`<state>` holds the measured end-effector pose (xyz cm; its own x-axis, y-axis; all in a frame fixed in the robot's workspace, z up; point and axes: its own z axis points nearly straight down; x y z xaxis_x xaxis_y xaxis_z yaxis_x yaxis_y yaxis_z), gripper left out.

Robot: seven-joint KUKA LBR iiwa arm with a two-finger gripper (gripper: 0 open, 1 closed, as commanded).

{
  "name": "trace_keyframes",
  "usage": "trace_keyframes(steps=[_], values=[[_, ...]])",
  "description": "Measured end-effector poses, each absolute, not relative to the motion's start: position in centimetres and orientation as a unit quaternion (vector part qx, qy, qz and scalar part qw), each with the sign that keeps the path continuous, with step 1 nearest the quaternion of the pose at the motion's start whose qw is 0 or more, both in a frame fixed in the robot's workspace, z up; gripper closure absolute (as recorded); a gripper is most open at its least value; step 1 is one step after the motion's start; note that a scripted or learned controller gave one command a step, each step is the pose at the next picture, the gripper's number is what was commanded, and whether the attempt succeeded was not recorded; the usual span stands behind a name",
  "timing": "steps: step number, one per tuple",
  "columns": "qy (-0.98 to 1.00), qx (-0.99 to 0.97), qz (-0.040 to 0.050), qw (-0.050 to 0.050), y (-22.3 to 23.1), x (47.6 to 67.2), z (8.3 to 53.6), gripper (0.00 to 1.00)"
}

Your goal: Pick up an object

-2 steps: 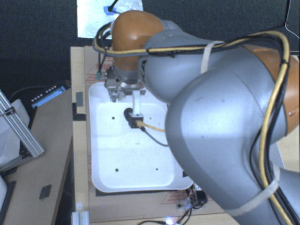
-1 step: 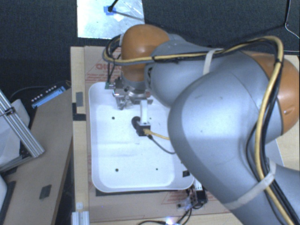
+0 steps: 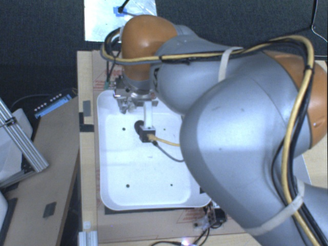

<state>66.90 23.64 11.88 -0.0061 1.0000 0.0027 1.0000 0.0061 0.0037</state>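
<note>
My gripper point(image 3: 127, 105) hangs low over the back left corner of the left white bin point(image 3: 118, 188), just inside its rear rim. The orange band of the wrist point(image 3: 146, 40) sits right above it. The bulky grey arm point(image 3: 241, 137) reaches in from the right and hides the right side of this bin and the bin beside it. The visible floor of the left bin shows bare white plastic with a few small dark dots.
A shiny sheet point(image 3: 119, 10) lies at the back beyond the bench. To the left stand an aluminium rail point(image 3: 23, 145) and a dark strip with blue marks point(image 3: 51, 102). Loose wires point(image 3: 207, 220) sit at the bin's front right corner.
</note>
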Motion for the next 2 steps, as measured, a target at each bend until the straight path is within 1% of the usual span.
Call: trace_keyframes(steps=[1,2], values=[[0.709,0.705,-0.0006,0.0,23.4,66.8,8.3,1.0],[0.71,0.704,0.0014,0.001,23.5,67.0,9.7,1.0]])
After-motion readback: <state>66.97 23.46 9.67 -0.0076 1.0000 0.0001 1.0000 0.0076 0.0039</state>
